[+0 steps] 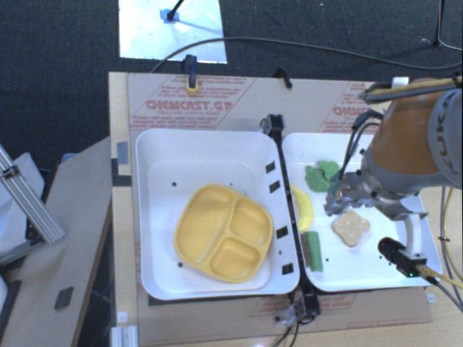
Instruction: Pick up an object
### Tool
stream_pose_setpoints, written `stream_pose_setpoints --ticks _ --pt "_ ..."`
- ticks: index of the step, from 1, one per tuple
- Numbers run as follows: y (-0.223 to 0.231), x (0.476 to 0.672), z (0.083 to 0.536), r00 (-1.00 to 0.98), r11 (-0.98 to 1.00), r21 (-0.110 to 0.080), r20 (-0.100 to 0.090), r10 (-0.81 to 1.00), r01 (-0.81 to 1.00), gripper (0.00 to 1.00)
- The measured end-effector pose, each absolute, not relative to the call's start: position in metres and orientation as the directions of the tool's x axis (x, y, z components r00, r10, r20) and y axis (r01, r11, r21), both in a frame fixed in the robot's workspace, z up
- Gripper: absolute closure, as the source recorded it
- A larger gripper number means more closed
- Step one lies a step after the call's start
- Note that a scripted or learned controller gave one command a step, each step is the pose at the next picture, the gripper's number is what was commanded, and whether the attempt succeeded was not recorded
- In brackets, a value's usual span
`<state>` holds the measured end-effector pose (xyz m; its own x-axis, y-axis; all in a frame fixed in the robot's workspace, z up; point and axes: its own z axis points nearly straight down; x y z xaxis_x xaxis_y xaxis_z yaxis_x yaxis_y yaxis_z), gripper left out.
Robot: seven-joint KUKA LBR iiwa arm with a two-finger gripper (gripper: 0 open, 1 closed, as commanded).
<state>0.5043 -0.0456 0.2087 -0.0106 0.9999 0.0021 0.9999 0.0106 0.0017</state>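
In the right bin (pixel 362 277) lie a green leafy piece (pixel 320 174), a yellow banana (pixel 304 207) against the left wall, a dark green stick (pixel 314 251) below it, and a tan toast-shaped piece (pixel 351 228). My gripper (pixel 338 201) hangs over the middle of this bin, between the leafy piece and the toast piece, just above the toast's upper left edge. Nothing is visible between its fingers.
The left bin (pixel 163 157) holds a yellow divided plate (pixel 223 231). A black clip strip (pixel 283 201) runs along the wall between the two bins. The arm's grey body and orange band (pixel 409 139) cover the right bin's upper right corner.
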Motion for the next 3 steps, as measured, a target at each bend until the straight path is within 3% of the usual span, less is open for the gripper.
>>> stream_pose_setpoints --ticks 3 --pt "0.106 0.538 0.216 -0.009 0.009 0.002 0.001 1.0 1.0 1.0"
